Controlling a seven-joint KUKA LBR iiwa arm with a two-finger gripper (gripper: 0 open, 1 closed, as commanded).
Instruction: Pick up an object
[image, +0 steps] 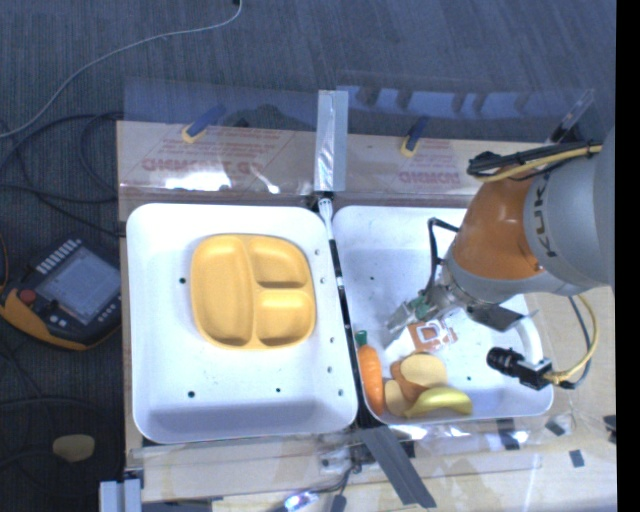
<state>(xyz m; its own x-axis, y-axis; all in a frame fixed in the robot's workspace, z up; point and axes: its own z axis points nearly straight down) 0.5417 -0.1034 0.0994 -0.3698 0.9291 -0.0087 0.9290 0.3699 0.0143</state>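
In the right bin (385, 255), my gripper (420, 322) hangs low over the floor, just above a cluster of toy food at the front edge. An orange carrot (370, 376) with a green top lies along the bin's left wall. Right of it sits a tan rounded piece (422, 370), with a yellow banana-like piece (442, 402) in front of it. The gripper's tip is a little behind the tan piece. I see nothing lifted off the floor.
The left bin (160, 370) holds a yellow divided plate (252, 290). The arm's orange and grey wrist (510, 240) covers the right bin's right side. A teach pendant (65, 292) lies on the floor at the left.
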